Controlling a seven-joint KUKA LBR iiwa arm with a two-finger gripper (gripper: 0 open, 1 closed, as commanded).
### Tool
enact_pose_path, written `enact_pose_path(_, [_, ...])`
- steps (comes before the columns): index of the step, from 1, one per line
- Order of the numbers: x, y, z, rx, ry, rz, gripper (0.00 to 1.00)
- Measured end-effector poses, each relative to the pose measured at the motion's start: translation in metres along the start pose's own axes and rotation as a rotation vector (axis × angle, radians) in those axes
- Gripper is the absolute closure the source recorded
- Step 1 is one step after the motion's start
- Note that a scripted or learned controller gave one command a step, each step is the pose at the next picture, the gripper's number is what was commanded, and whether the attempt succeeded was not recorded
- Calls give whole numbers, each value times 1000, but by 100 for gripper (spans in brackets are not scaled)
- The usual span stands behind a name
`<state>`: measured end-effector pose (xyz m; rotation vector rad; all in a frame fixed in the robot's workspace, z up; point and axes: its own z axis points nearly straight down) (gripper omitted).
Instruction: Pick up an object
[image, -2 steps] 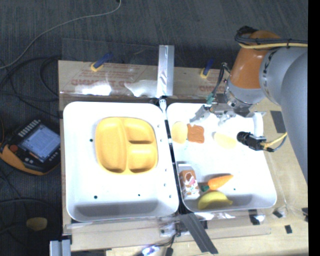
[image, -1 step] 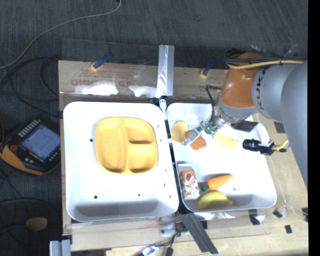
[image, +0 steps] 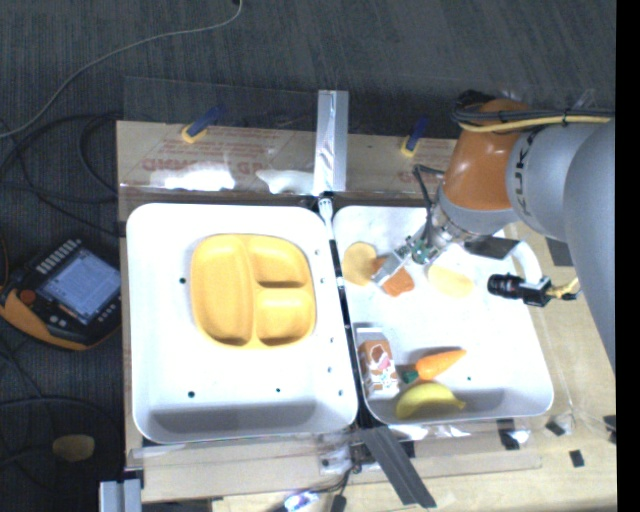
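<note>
Far left of the hand, off the desk (image: 135, 150), a handheld pendant (image: 66, 292) with a screen lies on the dark floor. Left bin (image: 150, 330): well left of the hand, holds one yellow divided tray (image: 252, 290), three compartments, lying flat in the middle of the bin. Right bin (image: 505, 350): the hand (image: 394, 266) is low in its upper left part, and the arm (image: 482, 178) comes in from the upper right with the orange band above the wrist. Tan round disc (image: 357, 262) just left of the hand, near the wall between the bins. Orange block (image: 399, 285) right under and just below the hand, touching it or nearly so; whether the hand pinches it, cannot tell. Hand spread or pressed together: cannot tell. Small printed box (image: 377, 364) well below the hand, slightly left. Yellow banana-like fruit (image: 428, 402) further below, at the bin's near wall. Toy carrot (image: 440, 362) below and right of the hand, between box and fruit, tilted. Pale yellow round piece (image: 451, 281) just right of the hand, apart from the block.
</note>
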<state>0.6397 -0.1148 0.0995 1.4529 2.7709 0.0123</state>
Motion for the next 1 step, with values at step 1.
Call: enact_pose_path(1, [42, 57, -84, 13, 6, 177, 100])
